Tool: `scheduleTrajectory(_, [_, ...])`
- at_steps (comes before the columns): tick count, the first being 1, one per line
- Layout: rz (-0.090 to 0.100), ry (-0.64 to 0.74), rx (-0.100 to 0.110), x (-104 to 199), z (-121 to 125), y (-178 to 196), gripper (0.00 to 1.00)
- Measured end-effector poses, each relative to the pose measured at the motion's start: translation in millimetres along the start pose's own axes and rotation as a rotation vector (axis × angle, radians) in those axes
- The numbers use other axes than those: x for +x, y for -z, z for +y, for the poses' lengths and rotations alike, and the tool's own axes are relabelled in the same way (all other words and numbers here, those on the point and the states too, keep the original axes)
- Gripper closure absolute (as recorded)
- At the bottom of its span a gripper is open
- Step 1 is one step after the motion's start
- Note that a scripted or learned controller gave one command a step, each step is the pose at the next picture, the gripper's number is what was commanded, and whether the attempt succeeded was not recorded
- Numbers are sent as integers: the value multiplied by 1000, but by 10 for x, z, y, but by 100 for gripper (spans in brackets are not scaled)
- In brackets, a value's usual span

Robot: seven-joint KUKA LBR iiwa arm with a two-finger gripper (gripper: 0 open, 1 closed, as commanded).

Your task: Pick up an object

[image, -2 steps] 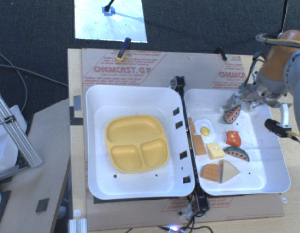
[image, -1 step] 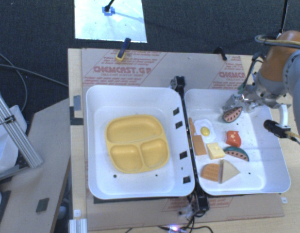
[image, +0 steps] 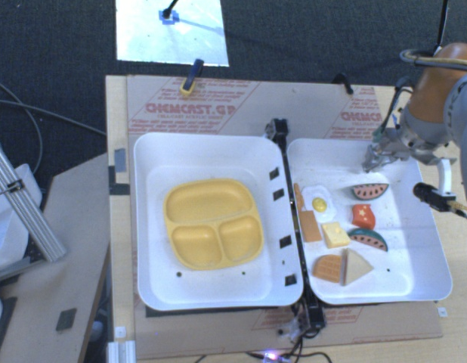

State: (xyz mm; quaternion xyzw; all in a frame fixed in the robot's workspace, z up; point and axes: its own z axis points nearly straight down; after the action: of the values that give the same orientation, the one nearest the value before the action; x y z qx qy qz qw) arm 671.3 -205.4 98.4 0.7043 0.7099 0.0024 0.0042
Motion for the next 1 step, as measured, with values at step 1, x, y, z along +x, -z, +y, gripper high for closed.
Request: scheduleTrajectory(1, [0,1,1,2,-1,-5,0])
